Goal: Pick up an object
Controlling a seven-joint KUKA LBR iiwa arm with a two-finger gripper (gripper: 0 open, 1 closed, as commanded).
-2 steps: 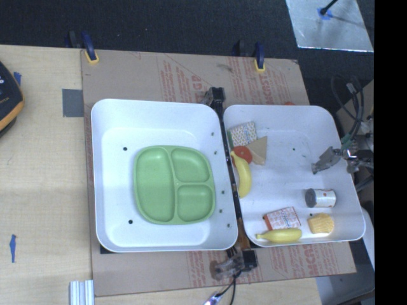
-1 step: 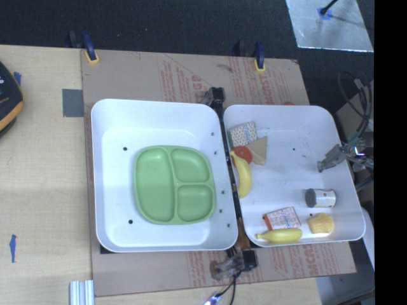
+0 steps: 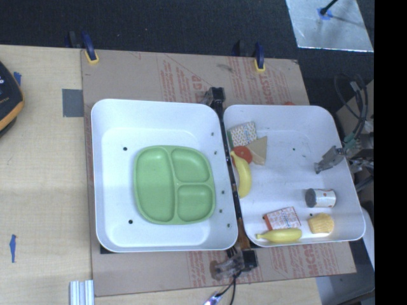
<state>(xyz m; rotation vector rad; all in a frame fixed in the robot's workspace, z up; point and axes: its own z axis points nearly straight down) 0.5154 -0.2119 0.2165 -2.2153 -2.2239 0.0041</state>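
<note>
While my gripper (image 3: 329, 159) hangs low at the outer edge of the right bin (image 3: 299, 122), I cannot tell from this slant how it is set, and nothing shows in its grasp. I take that right bin as my landmark. Along its inner wall, next to the left bin (image 3: 108, 126), lies a yellow banana (image 3: 243, 177) with a small red piece (image 3: 242, 153) touching its upper end. Above that, near the bin's far inner corner, a patterned square packet (image 3: 243, 133) sits just beside a tan wedge (image 3: 258, 149). Toward the bin's near edge a second banana (image 3: 280, 236) lies crosswise, with a red and white card (image 3: 282, 218) just above it and a yellow lump (image 3: 321, 223) to its outer side. A small white can (image 3: 321, 198) lies on its side below my gripper. In the left bin rests a green divided plate (image 3: 173, 184)
</note>
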